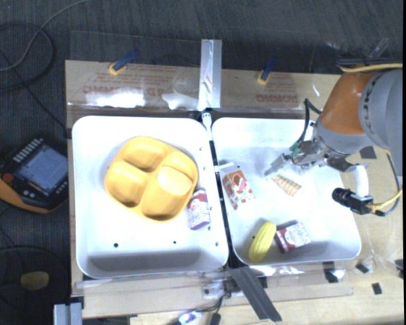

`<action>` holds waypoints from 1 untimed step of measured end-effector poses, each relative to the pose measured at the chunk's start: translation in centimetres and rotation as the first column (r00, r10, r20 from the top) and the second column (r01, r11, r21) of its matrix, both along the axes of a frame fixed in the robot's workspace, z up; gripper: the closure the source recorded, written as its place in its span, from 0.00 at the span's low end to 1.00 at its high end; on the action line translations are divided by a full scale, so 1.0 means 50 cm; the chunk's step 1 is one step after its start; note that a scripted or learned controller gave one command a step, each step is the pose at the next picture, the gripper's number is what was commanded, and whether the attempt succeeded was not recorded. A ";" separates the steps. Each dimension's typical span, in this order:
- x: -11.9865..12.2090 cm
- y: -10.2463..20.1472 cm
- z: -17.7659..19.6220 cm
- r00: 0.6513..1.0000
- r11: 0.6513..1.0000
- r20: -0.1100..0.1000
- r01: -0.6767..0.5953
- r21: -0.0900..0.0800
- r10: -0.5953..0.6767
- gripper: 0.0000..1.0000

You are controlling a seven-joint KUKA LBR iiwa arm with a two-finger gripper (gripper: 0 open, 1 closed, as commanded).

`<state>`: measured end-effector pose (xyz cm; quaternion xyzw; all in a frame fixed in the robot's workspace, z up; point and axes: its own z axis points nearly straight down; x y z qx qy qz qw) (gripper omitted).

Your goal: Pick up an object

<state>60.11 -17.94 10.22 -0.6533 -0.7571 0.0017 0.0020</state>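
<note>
Tan and ridged, a small wafer-like piece (pixel 286 184) lies at centre right of the frame in the right bin (pixel 325 131). Just above it hangs the gripper (pixel 282 164), fingers spread apart with nothing between them. Left of the wafer lies a small carton (pixel 235 187); lower in that bin sit a yellow lemon-like toy (pixel 261 240) and a red packet (pixel 293 236), side by side. Across the divider, the left bin (pixel 95 249) holds a large yellow moulded piece (pixel 150 177) and a pink pouch (pixel 199 210).

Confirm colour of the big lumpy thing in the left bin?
Yellow, paler on one lobe; the camera view shows it.
</note>
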 end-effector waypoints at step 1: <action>-0.005 0.125 -0.022 0.991 0.991 0.016 -0.130 -0.008 0.130 0.00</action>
